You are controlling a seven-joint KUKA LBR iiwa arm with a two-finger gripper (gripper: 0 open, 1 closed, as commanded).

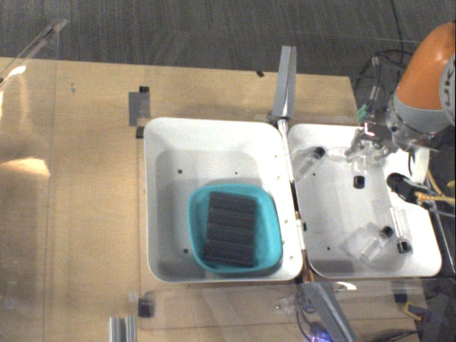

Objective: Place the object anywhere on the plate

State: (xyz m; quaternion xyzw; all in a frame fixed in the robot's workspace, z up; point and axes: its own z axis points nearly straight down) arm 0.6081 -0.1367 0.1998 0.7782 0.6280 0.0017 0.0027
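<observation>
A teal square plate (268, 216) rests in the front half of the left bin (165, 161). A dark ribbed block (230, 228) lies flat on the plate, roughly centred and apart from the arm. The grey arm with its orange band (427, 66) comes in at the top right. Its gripper (360, 150) hangs over the back of the right bin (335, 261), well to the right of the plate. I see nothing dark held at the gripper.
Several small dark bits (358, 182) and clear plastic pieces (362, 244) lie in the right bin. A grey upright bar (286, 83) stands behind the seam between the bins. Cables (420, 194) hang at the right edge.
</observation>
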